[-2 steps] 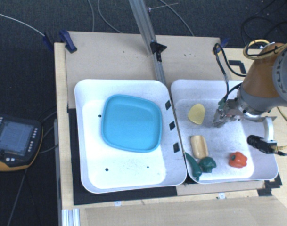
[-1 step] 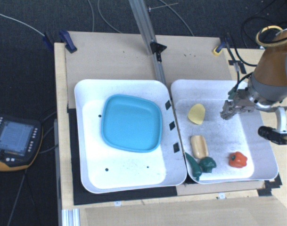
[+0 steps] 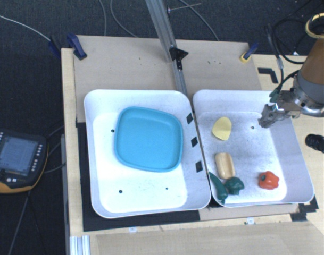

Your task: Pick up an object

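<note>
Green toy beside tan block; no readable writing.

- A wooden bench is carrying two white bins side by side.
- The left bin and right bin are touching.

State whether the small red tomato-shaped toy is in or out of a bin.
In. The small red tomato-shaped toy lies on the floor of the right-hand shallow white bin, near its front corner.
</note>
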